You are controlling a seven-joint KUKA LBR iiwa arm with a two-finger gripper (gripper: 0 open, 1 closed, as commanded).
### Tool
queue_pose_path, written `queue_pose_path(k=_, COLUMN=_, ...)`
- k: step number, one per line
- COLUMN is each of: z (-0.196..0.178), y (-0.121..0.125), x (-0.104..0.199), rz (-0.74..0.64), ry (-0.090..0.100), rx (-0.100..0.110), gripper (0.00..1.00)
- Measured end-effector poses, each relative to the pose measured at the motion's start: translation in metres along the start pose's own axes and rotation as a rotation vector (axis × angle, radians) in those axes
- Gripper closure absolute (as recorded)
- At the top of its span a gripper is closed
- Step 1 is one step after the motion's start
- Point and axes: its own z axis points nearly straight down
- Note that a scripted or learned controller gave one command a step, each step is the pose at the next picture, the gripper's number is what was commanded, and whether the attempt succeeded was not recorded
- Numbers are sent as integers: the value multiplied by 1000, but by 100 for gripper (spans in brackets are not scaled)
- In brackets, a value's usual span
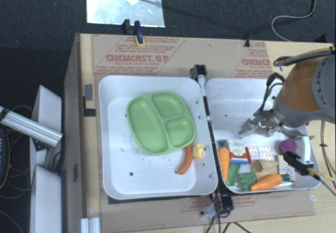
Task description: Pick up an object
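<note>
Hand [255, 124] hovers just above toy food [251, 166].

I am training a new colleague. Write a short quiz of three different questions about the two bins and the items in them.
1. True or false: the green divided plate lies in the left bin.
2. Which item lies beside the sausage in the left bin? A) small yellow item B) purple item C) broccoli
3. Fill in: the gripper is above the ___ bin.

Key: 1 true. 2 A, the small yellow item. 3 right; the right bin holds the crowded pile of toy food.
</note>
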Motion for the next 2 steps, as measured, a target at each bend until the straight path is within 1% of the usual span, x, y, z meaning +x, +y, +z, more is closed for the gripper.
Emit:
queue_pose_path(k=1, z=-1, y=45, x=-34, rz=-2, ry=-2, rx=-4, gripper=0)
queue_pose_path(k=2, z=0, y=-59, x=4, rz=0, ry=0, rx=-1, gripper=0)
